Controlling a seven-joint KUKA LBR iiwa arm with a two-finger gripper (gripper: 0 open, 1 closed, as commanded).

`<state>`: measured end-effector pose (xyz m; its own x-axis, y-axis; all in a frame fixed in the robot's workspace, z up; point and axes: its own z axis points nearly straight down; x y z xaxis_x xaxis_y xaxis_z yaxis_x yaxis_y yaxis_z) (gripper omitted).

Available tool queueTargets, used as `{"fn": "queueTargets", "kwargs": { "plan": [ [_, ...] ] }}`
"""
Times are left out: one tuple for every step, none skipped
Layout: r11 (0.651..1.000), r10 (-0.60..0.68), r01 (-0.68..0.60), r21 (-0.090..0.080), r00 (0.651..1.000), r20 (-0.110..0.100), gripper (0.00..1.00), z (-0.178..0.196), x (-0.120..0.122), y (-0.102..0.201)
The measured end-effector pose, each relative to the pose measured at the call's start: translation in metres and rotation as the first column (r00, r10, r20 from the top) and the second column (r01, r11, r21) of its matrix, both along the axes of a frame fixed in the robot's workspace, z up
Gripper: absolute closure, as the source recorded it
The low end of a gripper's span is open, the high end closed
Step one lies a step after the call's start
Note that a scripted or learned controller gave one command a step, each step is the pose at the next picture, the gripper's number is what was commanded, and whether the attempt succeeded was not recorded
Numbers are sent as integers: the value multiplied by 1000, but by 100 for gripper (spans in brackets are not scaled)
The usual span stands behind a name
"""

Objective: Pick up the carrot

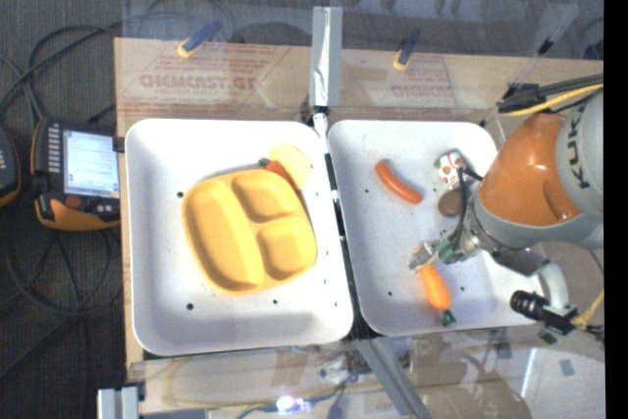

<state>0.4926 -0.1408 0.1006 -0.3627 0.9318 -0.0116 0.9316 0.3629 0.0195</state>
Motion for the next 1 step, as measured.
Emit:
{"fn": "queueTargets", "kwargs": {
  "plan": [
    [994,112,-112,5,993,-23,100,92,-7,40]
  ]
}}
